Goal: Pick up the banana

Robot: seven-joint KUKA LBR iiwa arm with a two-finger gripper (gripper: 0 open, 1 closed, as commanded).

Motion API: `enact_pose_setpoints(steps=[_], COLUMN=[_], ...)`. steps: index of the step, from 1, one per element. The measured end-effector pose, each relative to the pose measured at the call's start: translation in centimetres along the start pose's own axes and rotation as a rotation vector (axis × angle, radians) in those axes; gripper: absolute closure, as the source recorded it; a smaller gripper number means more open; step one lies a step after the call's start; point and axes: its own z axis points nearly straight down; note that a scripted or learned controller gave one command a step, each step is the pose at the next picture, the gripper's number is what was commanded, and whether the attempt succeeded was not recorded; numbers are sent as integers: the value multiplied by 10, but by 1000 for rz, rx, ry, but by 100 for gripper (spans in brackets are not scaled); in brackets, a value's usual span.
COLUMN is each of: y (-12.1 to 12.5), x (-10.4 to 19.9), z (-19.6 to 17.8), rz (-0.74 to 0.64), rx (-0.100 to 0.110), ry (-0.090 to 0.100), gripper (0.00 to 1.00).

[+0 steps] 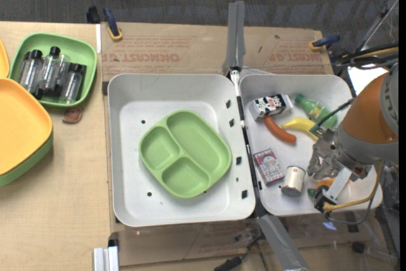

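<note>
Reaching in from the right, the arm (374, 117) hung over the right bin (266, 200), its gripper (320, 165) low near that bin's right side. Whether the gripper was wide or narrow could not be told, and nothing was seen in its grasp. The banana (299, 126) lay in the right bin, just up and left of the gripper and apart from it. A hot dog (279, 131) lay touching the banana's left side, and a green bottle (311, 106) rested just above it. A small box (269, 105) sat toward the bin's upper left, a card (269, 165) lay lower down, and a white roll (293, 179) stood just beside the card. The left bin (127, 136) held a green tray (185, 153) with three compartments. Well to the left, a green dish (82, 51) held dark vials (51, 75), beside stacked yellow plates (22, 136).
</note>
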Motion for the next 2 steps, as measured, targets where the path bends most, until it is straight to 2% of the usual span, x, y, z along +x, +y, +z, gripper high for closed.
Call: enact_pose_setpoints(steps=[1,2], y=[53,34], x=[-43,11], z=[10,5], rz=[-35,17], rx=[-1,0], ry=[-1,-1], gripper=[100,100])
